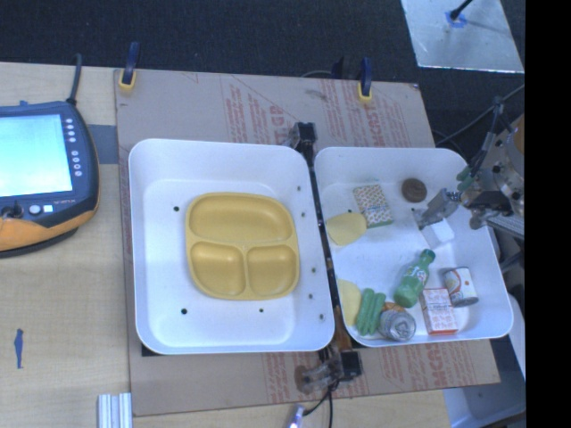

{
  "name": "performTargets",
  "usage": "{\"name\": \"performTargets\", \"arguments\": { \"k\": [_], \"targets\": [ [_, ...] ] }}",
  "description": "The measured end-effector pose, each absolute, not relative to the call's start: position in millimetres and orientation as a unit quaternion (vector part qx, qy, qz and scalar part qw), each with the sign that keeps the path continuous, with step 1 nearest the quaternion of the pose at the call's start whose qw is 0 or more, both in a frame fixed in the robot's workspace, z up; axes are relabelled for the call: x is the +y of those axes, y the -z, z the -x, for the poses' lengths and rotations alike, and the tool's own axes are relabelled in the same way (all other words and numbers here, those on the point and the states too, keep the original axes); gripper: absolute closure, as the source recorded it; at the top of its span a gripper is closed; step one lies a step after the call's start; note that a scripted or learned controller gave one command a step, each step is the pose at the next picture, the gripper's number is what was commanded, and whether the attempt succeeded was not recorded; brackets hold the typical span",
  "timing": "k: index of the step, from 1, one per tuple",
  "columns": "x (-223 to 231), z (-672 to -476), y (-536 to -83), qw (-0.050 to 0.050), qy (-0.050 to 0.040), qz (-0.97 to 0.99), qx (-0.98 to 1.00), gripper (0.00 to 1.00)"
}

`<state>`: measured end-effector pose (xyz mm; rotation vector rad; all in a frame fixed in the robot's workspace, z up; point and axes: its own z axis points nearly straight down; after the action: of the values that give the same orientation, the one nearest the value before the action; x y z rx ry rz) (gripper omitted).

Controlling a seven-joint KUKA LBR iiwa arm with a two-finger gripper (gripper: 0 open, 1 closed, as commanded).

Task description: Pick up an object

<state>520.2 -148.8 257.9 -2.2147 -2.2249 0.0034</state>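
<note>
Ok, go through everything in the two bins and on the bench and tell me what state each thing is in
Yellow tray: right way up in the left bin.
Green bottle: lying on its side, capped.
Can: lying on its side.
Red-and-white carton: lying flat.
Patterned packet: lying flat.
Handheld screen: lit.
Gripper: at the right bin's far side, near a white block.

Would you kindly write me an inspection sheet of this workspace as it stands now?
Surface: bench with cardboard sheet, two white bins side by side.
Job's things: right bin holds green bottle, can, red carton, patterned packet, brown disc, yellow pieces, green sticks.
Clutter: yellow tray in left bin.
Grippers: claw over right bin's right side; nothing seen held.
Cables: wires at bin junction, top and bottom.
Surroundings: pendant at left, blue clamps.
</note>
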Motion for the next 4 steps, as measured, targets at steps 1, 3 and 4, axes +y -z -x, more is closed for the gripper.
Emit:
{"name": "performTargets", "arguments": {
  "k": [1,3,4],
  "targets": [
    [-170.4,-509.2,-156.6,0.002,-0.0019,0.705,-0.709,0.00],
    [-178.3,-488.4,-109.2,0.004,-0.0014,0.702,-0.712,1.00],
    [-155.2,-522.9,-93.0,-0.001,-0.0002,0.705,-0.710,1.00]
  ]
}}
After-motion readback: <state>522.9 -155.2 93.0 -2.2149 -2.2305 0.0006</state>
